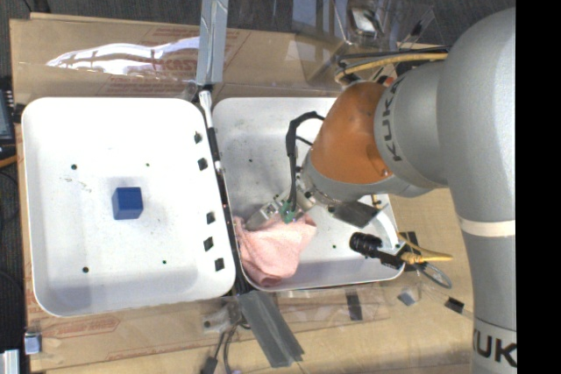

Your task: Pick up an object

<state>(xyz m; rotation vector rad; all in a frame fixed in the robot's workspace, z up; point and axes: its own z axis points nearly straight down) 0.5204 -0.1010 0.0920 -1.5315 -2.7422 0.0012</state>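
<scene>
Gripper point(279, 213): down low in the right bin point(254, 144), near its front-left corner, tip pointing toward the divider btwn the bins. Open or closed: can't tell, the wrist and arm cover it from above.

Pink cloth point(267, 254): crumpled heap right at the gripper tip, just below it in the view. Its upper edge meets the tip, but whether they actually touch is unclear. Nothing visibly gripped. The cloth spreads from the tip down to the bin's front wall and bunches against the left wall.

Blue cube point(128, 202): well apart from the gripper, far off to its left in the view, across the divider in the left bin point(53, 127). Sits alone on the bin floor, approx level w/ the gripper in the picture.

Arm point(456, 118): reaches in from the view's right. The orange band point(351, 140) sits above and right of the gripper and covers the mid part of the right bin.

Right bin floor: bare white stretch shows above the gripper, toward the back wall.
</scene>
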